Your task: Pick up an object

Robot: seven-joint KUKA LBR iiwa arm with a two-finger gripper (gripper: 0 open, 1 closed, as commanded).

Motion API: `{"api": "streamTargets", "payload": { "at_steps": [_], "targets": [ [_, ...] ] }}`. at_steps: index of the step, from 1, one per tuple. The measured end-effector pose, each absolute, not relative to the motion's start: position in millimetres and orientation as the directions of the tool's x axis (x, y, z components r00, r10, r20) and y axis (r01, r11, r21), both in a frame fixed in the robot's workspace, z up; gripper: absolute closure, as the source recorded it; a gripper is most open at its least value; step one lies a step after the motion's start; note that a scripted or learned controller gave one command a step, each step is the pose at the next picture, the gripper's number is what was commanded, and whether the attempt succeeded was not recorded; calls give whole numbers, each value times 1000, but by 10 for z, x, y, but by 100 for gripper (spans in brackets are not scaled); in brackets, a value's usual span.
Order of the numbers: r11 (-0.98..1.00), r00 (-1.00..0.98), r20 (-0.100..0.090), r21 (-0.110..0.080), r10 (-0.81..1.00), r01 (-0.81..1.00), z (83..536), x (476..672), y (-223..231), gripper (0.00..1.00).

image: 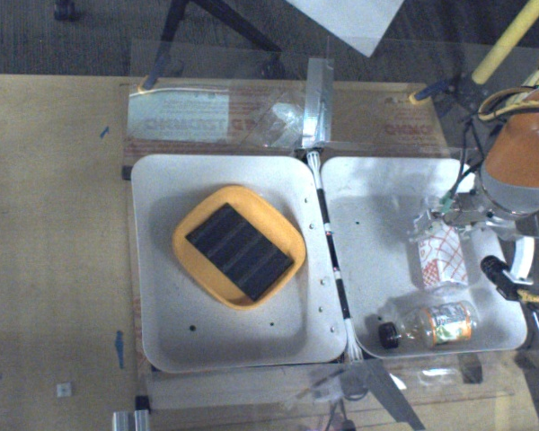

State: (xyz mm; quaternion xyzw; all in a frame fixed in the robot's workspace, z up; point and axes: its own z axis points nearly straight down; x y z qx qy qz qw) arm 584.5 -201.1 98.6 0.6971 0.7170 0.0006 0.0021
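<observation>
The red-and-white packet (438, 259) lies just at six o'clock from the gripper (446, 210); its grip state cannot be told.

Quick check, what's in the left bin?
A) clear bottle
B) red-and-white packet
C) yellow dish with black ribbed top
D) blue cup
C: the yellow dish sits alone in the left bin; the bottle and the packet lie in the right bin.

The arm (519, 155) comes in from the right side of the view. Its orange band sits on top, with the grey wrist under it. The gripper (456, 212) sticks out toward the view's left.
</observation>
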Motion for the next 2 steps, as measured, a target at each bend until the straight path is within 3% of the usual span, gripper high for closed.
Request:
{"api": "streamTargets", "payload": {
  "at_steps": [1, 2],
  "targets": [
    [26, -26, -3, 6, 1000, 1000, 1086, 5848, -2023, 100],
    [37, -37, -1, -1, 999, 999, 1816, 6552, -1532, 100]
  ]
}}
